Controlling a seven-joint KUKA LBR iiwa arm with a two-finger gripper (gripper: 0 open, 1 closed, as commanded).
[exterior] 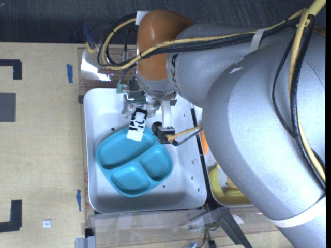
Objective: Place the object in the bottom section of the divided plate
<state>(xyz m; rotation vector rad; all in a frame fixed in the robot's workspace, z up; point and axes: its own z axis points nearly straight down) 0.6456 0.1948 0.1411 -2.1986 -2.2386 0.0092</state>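
A blue divided plate (133, 164) with three sections lies flat in the left white bin (98, 107).

The arm (248, 102) pretty much swallows the right bin (220, 182), just a sliver peeks out. The pincer (150, 124) covers the plate's (132, 161) top edge, and anything between the fingers is too small to tell.

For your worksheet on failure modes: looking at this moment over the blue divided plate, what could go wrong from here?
1. The gripper hangs over the upper rim of the divided plate, so a release here could miss the bottom section.
2. It sits close to the rim; descending might knock or shift the plate in the white bin.
3. The arm covers the neighbouring bin, hiding anything there.
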